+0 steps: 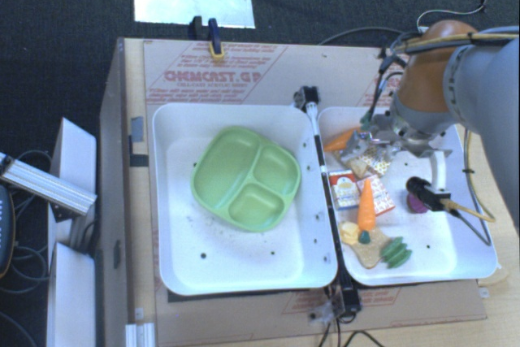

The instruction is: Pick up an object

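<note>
Over the right bin [475, 256], the gripper [375, 144] is lowered among the objects; its state cannot be told. Directly below it lie a patterned packet [375, 166] and a carrot [367, 206]. No object is seen lifted; pickup is judged outstanding.

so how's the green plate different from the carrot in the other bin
The green plate is pale green, wide and flat with three compartments, lying alone in the left bin. The carrot is orange, narrow and tapered, crowded among other small items in the right bin. Both rest on white bin floors.
</note>
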Tool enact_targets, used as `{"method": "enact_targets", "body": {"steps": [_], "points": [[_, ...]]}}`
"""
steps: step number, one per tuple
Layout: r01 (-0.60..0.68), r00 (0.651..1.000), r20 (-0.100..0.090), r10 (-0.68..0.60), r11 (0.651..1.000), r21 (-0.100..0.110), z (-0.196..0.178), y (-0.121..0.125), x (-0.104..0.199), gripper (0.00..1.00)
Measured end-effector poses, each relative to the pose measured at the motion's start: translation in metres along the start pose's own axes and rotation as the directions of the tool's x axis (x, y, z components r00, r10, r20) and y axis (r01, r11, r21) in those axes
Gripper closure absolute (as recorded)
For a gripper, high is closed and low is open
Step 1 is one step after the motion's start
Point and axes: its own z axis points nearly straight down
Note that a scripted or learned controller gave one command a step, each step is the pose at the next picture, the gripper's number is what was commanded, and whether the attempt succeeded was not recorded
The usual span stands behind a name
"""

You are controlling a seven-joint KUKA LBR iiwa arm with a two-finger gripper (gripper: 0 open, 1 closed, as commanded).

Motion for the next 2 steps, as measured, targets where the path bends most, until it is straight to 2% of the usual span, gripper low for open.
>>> {"method": "enact_targets", "body": {"steps": [1, 2], "points": [[0.002, 1.000, 0.000, -0.002, 1.000, 0.014, 0.0271, 0.0407, -0.0305, 0.00], [0.003, 1.000, 0.001, -0.003, 1.000, 0.013, 0.0261, 0.0412, -0.0266, 0.00]]}}
